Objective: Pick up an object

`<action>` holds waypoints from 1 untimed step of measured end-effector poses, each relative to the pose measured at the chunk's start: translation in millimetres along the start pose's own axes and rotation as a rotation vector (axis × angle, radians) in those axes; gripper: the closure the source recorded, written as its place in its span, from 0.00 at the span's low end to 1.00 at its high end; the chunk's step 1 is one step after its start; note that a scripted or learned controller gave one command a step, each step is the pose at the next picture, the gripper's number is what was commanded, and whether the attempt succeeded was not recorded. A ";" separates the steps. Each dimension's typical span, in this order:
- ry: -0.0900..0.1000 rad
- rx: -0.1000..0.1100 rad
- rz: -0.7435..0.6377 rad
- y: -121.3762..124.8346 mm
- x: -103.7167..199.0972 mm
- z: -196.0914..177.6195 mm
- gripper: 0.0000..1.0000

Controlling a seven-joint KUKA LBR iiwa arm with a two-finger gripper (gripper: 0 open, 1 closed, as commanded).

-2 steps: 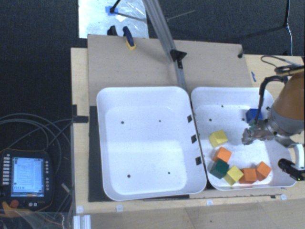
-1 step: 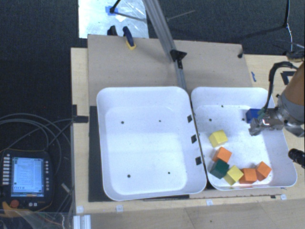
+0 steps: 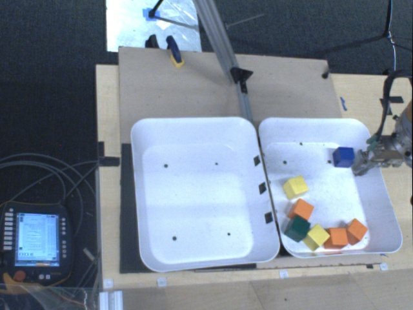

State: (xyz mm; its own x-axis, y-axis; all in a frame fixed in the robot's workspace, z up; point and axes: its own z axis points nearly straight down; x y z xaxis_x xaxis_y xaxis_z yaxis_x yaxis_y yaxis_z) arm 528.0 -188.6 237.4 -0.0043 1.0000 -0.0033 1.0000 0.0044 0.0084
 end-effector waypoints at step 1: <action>0.001 0.001 -0.001 2.0 -0.6 -43.8 1.00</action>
State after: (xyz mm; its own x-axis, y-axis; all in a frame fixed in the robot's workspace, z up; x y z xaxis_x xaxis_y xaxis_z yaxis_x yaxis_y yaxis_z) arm 529.6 -189.0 281.2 -0.0054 1.0000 -0.0025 1.0000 0.0054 0.0072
